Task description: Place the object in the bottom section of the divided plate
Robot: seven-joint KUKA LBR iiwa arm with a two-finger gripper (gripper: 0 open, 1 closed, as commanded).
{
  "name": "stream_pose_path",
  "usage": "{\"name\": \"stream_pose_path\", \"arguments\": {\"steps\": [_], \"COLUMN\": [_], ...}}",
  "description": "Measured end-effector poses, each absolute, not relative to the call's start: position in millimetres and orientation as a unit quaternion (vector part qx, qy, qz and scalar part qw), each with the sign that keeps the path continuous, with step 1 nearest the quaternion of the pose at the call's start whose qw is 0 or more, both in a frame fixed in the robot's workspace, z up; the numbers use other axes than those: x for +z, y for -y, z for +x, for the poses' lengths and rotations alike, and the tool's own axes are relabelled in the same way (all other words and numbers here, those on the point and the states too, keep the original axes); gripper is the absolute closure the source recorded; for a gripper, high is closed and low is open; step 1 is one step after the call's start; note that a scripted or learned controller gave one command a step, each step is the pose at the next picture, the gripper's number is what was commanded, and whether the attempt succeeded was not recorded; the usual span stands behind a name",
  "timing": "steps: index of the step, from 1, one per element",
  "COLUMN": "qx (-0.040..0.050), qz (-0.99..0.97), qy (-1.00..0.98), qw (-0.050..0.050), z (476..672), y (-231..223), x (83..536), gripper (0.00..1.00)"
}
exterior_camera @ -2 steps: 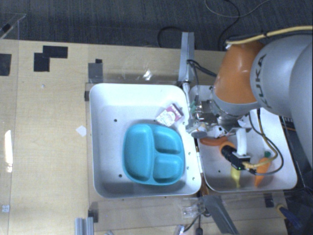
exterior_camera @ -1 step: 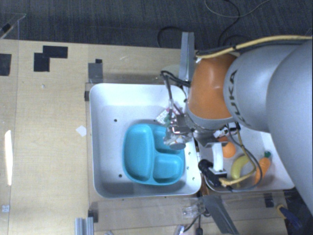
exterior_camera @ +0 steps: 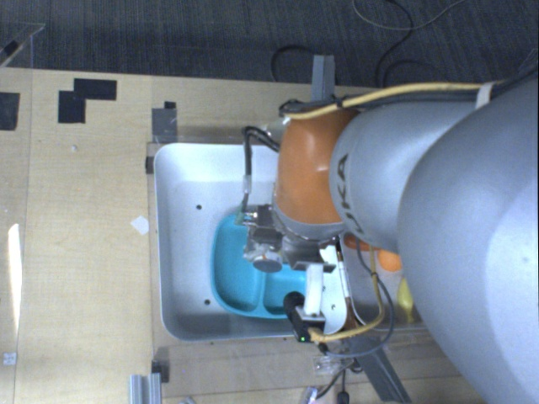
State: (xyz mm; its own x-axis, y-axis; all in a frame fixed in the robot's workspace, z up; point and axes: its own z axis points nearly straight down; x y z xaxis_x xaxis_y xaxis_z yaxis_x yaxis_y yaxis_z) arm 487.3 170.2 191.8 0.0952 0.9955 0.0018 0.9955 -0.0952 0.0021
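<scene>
Blue divided plate under wrist in left bin; object hidden, handling unjudgeable; pincer state cannot be told.

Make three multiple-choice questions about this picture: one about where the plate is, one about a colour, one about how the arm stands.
1. Where does the divided plate lie?
A. In the white bin
B. On the carpet
C. On the bare bench top

2. What colour is the plate?
A. Red
B. Blue
C. Black

3. How does the arm stand relative to the plate?
A. Far to the left of it
B. Parked off the bench
C. Over it, covering its right part

Answers:
1 A, the bin's white floor surrounds the plate.
2 B, its visible surface is light blue.
3 C, the orange band and wrist overlap the plate's right side.
</scene>
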Motion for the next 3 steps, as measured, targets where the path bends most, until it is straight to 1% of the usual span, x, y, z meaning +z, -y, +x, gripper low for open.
{"name": "stream_pose_path", "arguments": {"steps": [1, 2, 3], "qx": [0.0006, 0.0007, 0.0024], "qz": [0.728, 0.728, 0.722], "qy": [-0.685, -0.685, -0.692], "qw": [0.0, 0.0, 0.001], "z": [486.4, 486.5, 540.0], "y": [-223, -223, -236], "x": [182, 182, 337], "gripper": [1.0, 0.0, 0.0]}}
